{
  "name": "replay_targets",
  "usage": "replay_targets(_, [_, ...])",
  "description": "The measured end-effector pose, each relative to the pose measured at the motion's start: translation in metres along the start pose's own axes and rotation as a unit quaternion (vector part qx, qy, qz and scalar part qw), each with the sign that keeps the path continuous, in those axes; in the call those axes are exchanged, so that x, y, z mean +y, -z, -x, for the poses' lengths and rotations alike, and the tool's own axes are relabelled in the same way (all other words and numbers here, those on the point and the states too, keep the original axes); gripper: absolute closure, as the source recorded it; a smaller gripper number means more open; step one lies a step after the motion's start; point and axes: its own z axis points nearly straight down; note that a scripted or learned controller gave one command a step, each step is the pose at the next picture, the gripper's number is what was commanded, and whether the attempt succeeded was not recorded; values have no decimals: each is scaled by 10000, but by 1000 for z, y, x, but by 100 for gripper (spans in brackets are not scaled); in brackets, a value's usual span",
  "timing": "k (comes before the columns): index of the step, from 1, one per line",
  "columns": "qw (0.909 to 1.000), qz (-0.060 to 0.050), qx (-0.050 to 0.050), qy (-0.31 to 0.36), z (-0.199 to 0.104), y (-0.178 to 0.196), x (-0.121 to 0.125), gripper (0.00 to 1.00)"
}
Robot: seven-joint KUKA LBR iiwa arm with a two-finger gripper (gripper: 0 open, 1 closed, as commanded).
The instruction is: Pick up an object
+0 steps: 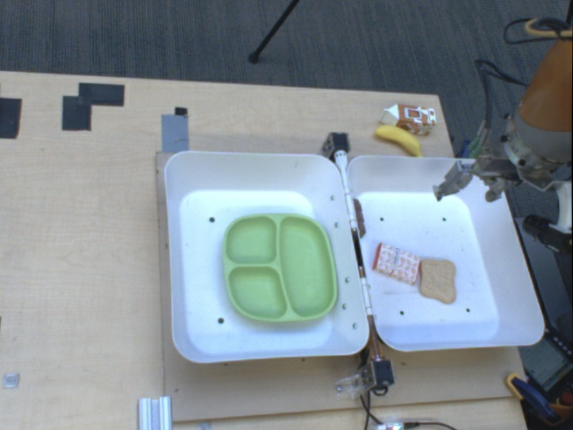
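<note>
Lying flat on the floor of the right bin (501, 316), a red-and-white patterned packet (397, 262) and a tan slice of toast (439, 279) rest side by side, touching or nearly so, the packet on the side nearer the divider between the bins. Both sit well below and a little to the left of the pincer (470, 183) as the camera sees it, and nothing bridges them to it.

The pincer hangs over the upper right part of that same bin, near its far rim, with its two fingers spread apart and nothing between them. One fingertip (445, 186) points down and to the left over the white floor; the other shows farther right, close to the bin's right wall. Behind the pincer, the wrist and the orange band of the arm (548, 97) rise toward the upper right corner.

Farther left of the pincer, past the clips joining the two bins, the left bin (183, 240) holds a pale green divided plate (279, 268) with three compartments, set flat near the bin's middle.

Above and left of the pincer, outside both bins on the wooden bench (81, 267), a yellow banana (398, 139) lies just beside a small white-and-brown carton (410, 116). Well away to the left, dark tape patches (89, 104) mark the bench top.
</note>
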Motion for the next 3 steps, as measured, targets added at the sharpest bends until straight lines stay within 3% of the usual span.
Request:
replay_targets(1, [10000,-20,1,-17,23,-112,-55,0])
replay_targets(2, [10000,25,-6,-22,-15,-130,-118,0])
replay_targets(3, [10000,54,-8,-17,-15,-119,-115,100])
